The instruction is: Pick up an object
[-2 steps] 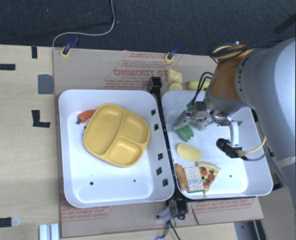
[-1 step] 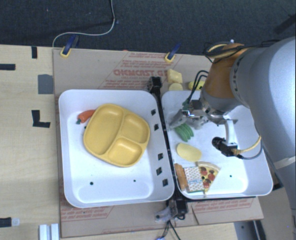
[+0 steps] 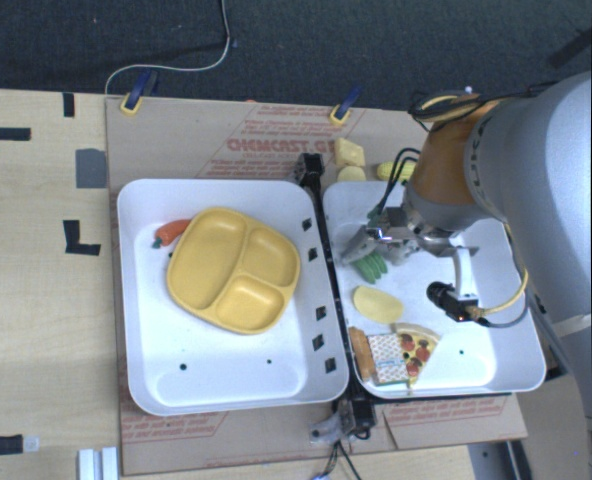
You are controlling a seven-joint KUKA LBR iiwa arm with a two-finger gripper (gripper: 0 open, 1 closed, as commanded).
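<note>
My gripper [image 3: 378, 248] hangs low over the upper left part of the right bin [image 3: 506, 363], under the orange-banded wrist. A green ribbed toy [image 3: 372, 266] lies right at the gripper's lower edge, partly covered by it. Just below that rests a pale yellow oval piece [image 3: 378, 304]. A pizza slice [image 3: 417, 348] and a brown-edged sandwich piece [image 3: 376, 358] lie near the bin's front left corner.
The left bin [image 3: 146, 368] holds a yellow divided plate [image 3: 234, 269] with an orange carrot [image 3: 172, 231] at its upper left. Small yellow toys [image 3: 349, 154] lie on the cardboard behind the right bin. The arm covers the right bin's far right side.
</note>
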